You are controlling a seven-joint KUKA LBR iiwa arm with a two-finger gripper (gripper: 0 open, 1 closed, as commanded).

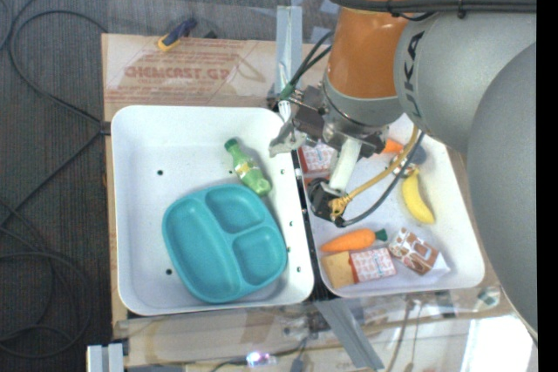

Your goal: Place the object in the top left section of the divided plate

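Note:
A teal divided plate (225, 244) lies in the left bin (139, 187), with three sections and nothing in them. A green bottle (248, 170) lies on the bin floor just off the plate's upper right rim. My gripper (311, 151) hangs below the orange-banded wrist, over the wall between the two bins. It is above a red and white packet (318, 158) at the left side of the right bin (462, 266). The wrist hides most of the gripper.
The right bin holds a carrot (349, 240), a banana (417, 198), two red and white boxes (373, 264) (413, 250), a tan block (338, 272) and a small orange thing (394, 147). The arm covers the bin's upper part.

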